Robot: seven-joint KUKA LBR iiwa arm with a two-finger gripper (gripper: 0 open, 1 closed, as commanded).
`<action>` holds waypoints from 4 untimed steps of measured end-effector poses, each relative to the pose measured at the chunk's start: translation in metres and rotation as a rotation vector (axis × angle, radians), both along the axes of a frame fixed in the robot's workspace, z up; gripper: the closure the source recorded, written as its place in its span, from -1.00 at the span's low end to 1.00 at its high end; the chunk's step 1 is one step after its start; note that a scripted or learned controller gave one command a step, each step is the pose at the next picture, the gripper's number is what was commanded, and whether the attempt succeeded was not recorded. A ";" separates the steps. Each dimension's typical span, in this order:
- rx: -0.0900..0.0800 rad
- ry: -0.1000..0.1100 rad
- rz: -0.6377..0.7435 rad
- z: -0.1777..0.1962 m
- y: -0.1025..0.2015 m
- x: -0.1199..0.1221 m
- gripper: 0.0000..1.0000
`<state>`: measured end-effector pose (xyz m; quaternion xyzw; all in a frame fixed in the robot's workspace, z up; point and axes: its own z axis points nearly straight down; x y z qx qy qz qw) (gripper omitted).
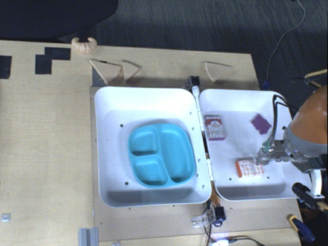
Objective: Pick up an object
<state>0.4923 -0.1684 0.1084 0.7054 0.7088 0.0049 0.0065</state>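
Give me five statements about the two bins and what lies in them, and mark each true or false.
1. The blue divided tray lies in the left bin. True.
2. The purple piece lies in the left bin. False: it lies in the right bin.
3. The gripper is over the right bin. True.
4. The red and white box sits on the blue divided tray. False: it lies on the right bin's floor.
5. The orange packet lies near the gripper. True.

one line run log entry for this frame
gripper | right bin | above orange-white packet | no grasp seen | blue tray in left bin
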 end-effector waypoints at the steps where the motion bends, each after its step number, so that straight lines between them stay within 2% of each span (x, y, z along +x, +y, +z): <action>1: 0.003 0.013 0.000 0.003 0.057 0.061 1.00; 2: 0.001 0.012 -0.001 0.013 0.008 0.106 1.00; 3: 0.002 0.011 0.002 0.086 0.054 0.112 1.00; 4: 0.002 0.014 -0.001 0.110 0.042 0.075 1.00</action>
